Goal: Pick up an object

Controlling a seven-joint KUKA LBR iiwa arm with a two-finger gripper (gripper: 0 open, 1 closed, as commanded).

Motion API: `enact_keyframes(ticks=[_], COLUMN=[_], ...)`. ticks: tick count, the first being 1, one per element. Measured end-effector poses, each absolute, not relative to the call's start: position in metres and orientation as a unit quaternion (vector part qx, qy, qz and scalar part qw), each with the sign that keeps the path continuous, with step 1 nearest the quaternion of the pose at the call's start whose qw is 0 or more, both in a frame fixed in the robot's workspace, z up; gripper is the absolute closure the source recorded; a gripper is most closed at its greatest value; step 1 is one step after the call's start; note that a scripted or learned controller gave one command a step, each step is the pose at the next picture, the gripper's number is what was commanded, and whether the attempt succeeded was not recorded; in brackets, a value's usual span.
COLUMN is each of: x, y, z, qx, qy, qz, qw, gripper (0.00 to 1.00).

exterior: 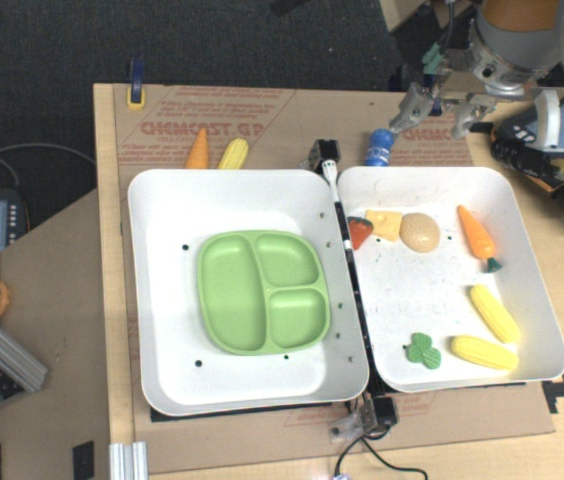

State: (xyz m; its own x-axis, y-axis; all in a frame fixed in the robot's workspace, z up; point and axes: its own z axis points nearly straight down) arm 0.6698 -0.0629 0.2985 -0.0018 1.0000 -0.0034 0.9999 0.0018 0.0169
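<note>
My gripper point(434, 118) hangs above the bench just beyond the far edge of the right bin point(532, 268), open, with nothing between its fingers. In that bin lie a red strawberry point(360, 234), a yellow cheese wedge point(386, 225), a tan round roll point(420, 233), an orange carrot point(476, 232), a yellow banana point(494, 313), a yellow corn cob point(483, 352) and a small green leafy piece point(423, 351). All of them lie below and in front of the gripper, apart from it.
The left bin point(162, 268) holds a green divided plate point(262, 290). Behind the bins on the brown board lie a second carrot point(196, 151), a yellow piece point(232, 154), a black clip point(324, 154) and a blue bottle point(379, 148) close to the gripper's left finger.
</note>
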Motion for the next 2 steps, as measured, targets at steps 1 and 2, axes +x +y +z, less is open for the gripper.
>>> enact_keyframes(ticks=[1, 2], x=[0.571, 0.500], y=[-0.022, -0.002], z=[0.250, 0.180], qx=[0.707, 0.707], qy=[0.708, 0.707], qz=[-0.0023, -0.0042], qw=[-0.004, -0.006], gripper=[0.00, 0.00])
